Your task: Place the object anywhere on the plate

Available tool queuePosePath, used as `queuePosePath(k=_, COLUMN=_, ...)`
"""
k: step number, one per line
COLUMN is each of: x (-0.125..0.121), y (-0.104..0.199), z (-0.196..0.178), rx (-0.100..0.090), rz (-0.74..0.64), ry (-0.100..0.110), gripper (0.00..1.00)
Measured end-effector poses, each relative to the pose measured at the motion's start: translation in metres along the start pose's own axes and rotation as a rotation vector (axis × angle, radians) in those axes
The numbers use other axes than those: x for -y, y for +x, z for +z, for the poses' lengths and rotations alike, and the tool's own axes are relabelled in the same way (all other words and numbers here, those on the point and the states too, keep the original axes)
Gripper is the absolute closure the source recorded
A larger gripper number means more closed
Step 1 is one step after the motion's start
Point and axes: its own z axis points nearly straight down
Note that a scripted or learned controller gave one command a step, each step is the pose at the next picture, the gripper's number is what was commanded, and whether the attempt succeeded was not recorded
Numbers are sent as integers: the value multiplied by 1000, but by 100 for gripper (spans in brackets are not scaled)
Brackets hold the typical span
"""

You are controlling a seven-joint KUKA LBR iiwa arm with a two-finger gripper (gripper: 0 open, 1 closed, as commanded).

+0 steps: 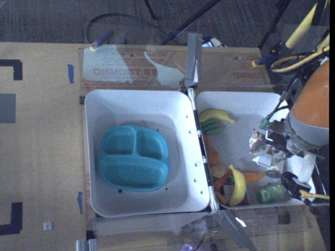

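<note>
Gripper, state unclear, over right bin: two bananas; one plate left.

Pale wooden worktop marked with black and blue tape; dark grey carpet floor beyond, crossed by black tripod legs and cables.

Smooth plastic plate — matt teal

Teal plate in left bin; toy food in right bin
</note>
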Motion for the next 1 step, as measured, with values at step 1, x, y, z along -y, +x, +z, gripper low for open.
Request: queuePosePath(k=1, x=5, y=60, z=27, rx=0, rz=-101, ry=5, gripper=100)
